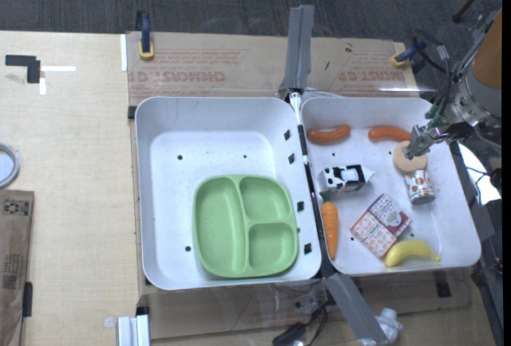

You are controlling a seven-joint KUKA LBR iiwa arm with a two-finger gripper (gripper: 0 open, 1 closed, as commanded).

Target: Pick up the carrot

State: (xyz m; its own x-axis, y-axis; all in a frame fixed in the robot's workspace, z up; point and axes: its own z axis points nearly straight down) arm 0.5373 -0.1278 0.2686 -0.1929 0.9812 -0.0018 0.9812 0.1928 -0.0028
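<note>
Jaws [417,141] hang over the right bin's [459,200] far right side, just above a tan disc [409,160]; whether they are spread or pressed together cannot be told. Nothing is seen between them. Carrot [329,226] lies untouched against the bin's left wall, well apart. Judgement: task not begun; approach, grasp and lift all remain.

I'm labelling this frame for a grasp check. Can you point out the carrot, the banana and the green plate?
carrot [329,226]: camera view, middle of its orange body.
banana [410,253]: camera view, middle of its curve.
green plate [209,218]: camera view, floor of its large left compartment.
</note>
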